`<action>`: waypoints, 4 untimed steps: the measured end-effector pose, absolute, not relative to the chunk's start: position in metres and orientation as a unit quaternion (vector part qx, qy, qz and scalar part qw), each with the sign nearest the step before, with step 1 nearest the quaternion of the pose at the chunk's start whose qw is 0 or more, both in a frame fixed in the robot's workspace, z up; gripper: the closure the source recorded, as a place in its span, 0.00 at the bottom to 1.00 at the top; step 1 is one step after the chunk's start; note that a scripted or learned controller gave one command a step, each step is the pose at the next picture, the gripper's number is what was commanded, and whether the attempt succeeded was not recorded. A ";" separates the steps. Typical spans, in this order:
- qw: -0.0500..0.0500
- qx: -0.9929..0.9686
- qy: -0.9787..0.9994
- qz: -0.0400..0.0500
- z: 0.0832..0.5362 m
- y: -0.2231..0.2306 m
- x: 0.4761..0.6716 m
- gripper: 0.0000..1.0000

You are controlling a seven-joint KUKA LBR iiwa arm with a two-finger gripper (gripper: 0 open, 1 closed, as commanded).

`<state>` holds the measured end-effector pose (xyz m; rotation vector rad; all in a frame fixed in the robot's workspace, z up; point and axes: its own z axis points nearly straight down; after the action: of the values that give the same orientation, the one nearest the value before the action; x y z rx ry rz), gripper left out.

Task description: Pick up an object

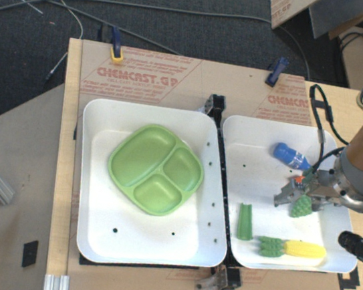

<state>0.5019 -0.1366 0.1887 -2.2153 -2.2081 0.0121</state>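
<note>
The green bumpy toy point(303, 206) sits in the right bin point(246, 252), right under the gripper point(297, 195). Sweeping left to right: a green divided plate point(156, 169) lies in the left bin point(88, 228); then a green strip point(244, 221), a toy corn cob point(291, 248) and a blue bottle point(290, 156). The toy looks light, small and rigid plastic, knobbly enough to grip across its narrow sides. Whether the fingers are spread or closed, I cannot tell from here.
</note>
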 end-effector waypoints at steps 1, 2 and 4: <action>0.002 -0.707 -0.707 0.001 0.194 -0.136 0.505 0.00; 0.005 -0.707 -0.707 0.002 0.129 -0.137 0.501 0.00; 0.003 -0.707 -0.707 -0.001 0.093 -0.136 0.502 1.00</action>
<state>0.5021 -0.1362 0.0933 -2.2179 -2.2174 -0.0020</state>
